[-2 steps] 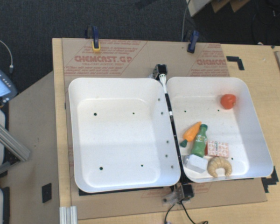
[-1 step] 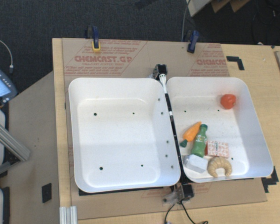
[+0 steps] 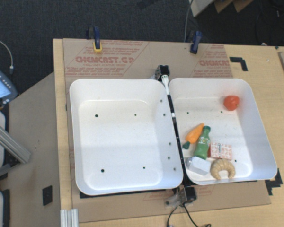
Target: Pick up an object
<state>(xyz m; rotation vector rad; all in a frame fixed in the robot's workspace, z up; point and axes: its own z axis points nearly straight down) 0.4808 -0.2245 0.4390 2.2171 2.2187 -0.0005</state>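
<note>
Two shallow white bins sit side by side on the bench [image 3: 132, 205]. The left bin [image 3: 85, 126] has four small dark dots on its floor. The right bin [image 3: 255, 126] holds six things: one red tomato [image 3: 231, 102] near its far right corner, and, clustered at the near left, one orange carrot [image 3: 195, 133], one green bottle [image 3: 202, 143], one small red-and-white packet [image 3: 220, 150], one white block [image 3: 198, 165] and one tan croissant [image 3: 223, 168]. Two blue clamps [image 3: 195, 41] grip the bench's far edge.
</note>
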